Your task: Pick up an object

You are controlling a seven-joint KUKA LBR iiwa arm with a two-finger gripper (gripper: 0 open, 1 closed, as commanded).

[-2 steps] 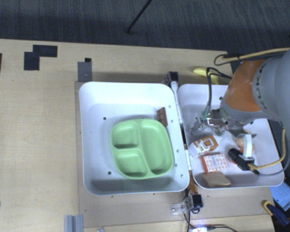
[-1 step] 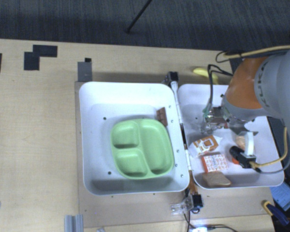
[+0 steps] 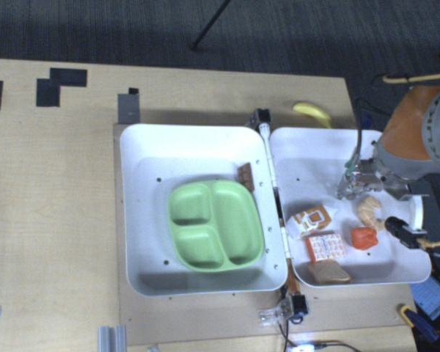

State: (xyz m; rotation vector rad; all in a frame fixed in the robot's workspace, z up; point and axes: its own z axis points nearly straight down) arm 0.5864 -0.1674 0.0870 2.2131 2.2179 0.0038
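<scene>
Pincer (image 3: pixel 354 184) hangs at the frame's right over the right white bin (image 3: pixel 308 149), grip state impossible to tell, just above a pale beige lumpy roll-like piece (image 3: pixel 369 212) (probably light, soft), best pinched across its narrow middle.

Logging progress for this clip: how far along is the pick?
Nothing looks picked yet. The waffle piece, red-patterned packet, red item, brown item and pale item all lie on the right bin floor. In hand: the end effector sits low over that bin, beside the pale item. Left: grasping and lifting one. The green tray sits in the left bin.
</scene>
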